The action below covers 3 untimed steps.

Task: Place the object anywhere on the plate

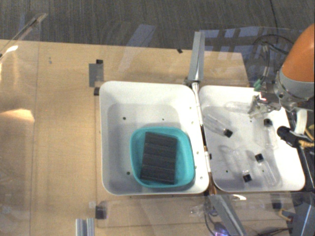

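The gripper (259, 101) hovers by the right bin's (300, 178) far edge; whether it grips anything cannot be told. Clear bottles (217, 123) lie scattered just below it. Well left, across the divider, the teal plate (186, 154) carries a dark ridged block (158, 157), with bare rim around it.

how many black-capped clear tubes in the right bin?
4 small black caps visible in the right white bin: centre-left, upper right, lower middle, bottom. The arm may hide more.
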Motion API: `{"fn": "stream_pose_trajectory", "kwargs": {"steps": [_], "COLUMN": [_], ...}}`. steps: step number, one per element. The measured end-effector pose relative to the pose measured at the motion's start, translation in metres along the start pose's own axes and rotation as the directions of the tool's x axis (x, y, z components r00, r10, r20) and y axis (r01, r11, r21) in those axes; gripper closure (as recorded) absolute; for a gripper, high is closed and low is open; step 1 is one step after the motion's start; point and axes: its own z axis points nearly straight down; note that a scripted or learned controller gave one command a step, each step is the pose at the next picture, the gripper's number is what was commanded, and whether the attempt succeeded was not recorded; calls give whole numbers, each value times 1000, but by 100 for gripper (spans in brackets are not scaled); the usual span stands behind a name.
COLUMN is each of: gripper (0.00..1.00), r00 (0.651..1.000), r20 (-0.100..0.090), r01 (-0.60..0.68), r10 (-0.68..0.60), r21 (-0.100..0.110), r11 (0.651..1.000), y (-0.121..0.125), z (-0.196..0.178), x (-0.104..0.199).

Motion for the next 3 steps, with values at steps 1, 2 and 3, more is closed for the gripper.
{"fn": "stream_pose_trajectory", "kwargs": {"steps": [1, 2, 3], "gripper": [100, 100, 100], "r00": [998, 998, 1000], "r20": [-2, -3, -4], "r01": [-60, -61, 25], "r10": [60, 61, -25], "r21": [4, 5, 2], "r11": [998, 998, 1000], "y": [-79, -105, -131], "z": [19, 17, -13], "x": [69, 142, 195]}}
